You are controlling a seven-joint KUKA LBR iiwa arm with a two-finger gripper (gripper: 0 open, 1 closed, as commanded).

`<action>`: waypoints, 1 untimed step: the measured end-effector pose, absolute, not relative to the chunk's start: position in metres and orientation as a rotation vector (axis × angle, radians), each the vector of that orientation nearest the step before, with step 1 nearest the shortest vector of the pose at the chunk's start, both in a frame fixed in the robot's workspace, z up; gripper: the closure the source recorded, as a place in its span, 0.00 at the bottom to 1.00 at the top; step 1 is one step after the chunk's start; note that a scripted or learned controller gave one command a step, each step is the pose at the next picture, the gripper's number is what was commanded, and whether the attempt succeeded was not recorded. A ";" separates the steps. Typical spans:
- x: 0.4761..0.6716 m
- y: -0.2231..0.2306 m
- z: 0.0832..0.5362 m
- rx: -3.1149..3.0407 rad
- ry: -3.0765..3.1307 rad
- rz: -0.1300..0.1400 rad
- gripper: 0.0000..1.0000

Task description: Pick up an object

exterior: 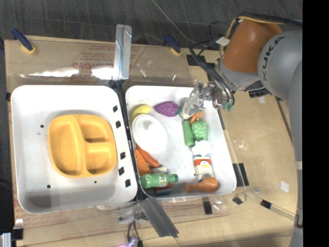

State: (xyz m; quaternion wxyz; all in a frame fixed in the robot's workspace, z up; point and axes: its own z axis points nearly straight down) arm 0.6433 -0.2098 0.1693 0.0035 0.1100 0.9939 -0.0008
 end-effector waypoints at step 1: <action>0.636 -0.212 0.288 0.485 3.088 -0.006 1.00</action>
